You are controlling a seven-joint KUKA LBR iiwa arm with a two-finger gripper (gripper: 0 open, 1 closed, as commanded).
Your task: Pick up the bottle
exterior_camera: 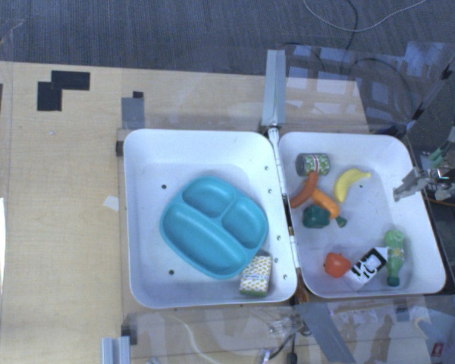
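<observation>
The green bottle (394, 256) lies in the right bin (417, 165), near its front right corner, beside a black-and-white carton (368, 266); the end effector's state cannot be told

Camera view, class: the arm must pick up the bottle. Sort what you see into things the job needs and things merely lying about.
Needed for the job:
green plastic bottle
claw

Just lying about:
yellow banana
orange carrot
small labelled can
red tomato
dark green pepper
black-and-white carton
blue divided plate
patterned box
</observation>
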